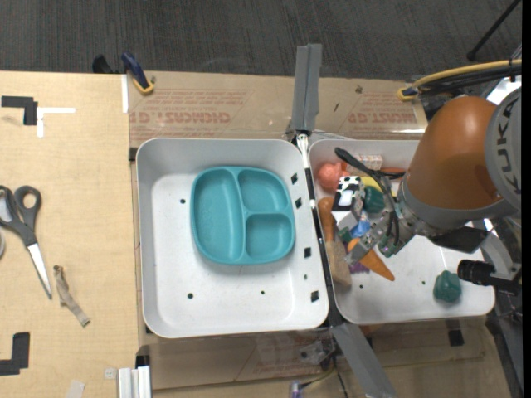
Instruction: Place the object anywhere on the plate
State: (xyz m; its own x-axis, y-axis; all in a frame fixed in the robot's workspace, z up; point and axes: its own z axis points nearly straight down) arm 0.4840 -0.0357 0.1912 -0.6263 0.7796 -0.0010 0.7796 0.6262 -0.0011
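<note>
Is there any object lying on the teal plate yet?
No: the teal plate in the left bin shows only its bare compartments, while the toys sit heaped in the right bin beneath the gripper.

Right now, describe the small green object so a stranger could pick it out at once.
Find the right-hand white bin. The small green object sits alone near its front right corner, apart from the toy pile on the bin's left side; it is a dark teal-green rounded lump.
</note>
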